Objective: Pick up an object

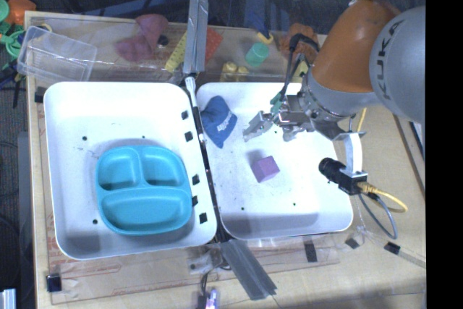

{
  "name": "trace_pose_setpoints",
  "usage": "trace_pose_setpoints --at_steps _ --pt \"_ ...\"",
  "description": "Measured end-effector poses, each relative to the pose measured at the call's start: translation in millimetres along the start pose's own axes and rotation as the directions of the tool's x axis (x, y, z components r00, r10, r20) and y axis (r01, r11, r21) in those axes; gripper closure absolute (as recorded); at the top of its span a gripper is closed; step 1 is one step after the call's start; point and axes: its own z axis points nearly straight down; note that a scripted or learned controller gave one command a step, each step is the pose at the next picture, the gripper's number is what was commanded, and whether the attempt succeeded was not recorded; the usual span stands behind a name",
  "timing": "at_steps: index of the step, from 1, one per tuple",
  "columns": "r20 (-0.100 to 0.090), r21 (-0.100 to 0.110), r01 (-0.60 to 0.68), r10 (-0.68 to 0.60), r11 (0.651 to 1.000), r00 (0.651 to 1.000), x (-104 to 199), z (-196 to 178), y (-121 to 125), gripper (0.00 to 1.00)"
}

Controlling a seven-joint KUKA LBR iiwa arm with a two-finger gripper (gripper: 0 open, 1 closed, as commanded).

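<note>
Small purple plastic cube (265, 168) lying loose on right shallow white bin's floor (304, 192). Just above cube, metal two-finger gripper (255, 128), fingers apart, clasping nothing. Beyond, left of gripper, crumpled blue cloth cap (218, 120).

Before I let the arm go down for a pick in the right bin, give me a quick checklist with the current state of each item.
1. Targets present in the right bin: ok. A purple block and a blue cap lie on its floor.
2. Purple block free of neighbours: ok. It sits apart from the cap and the walls.
3. Gripper free of load: ok. Nothing shows between its fingers.
4. Gripper lined up over a target: not ok. It sits between cap and block, above neither.
5. Gripper height above the floor: cannot tell from this slanted view.
6. Left bin out of the way: ok. The blue divided plate lies there, away from the arm.
</note>
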Motion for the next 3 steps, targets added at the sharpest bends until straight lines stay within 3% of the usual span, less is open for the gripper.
trace_pose_setpoints --at_steps 1,2,3 --pt "0.0 0.001 0.01 -0.01 1.0 1.0 -41.8 105.2 -27.5 0.0" --pt "0.001 -0.004 0.038 -0.038 0.999 0.999 -52.0 154.9 -3.4 0.0" --pt "0.001 -0.003 0.042 -0.042 0.999 0.999 -52.5 145.1 -2.9 1.0"
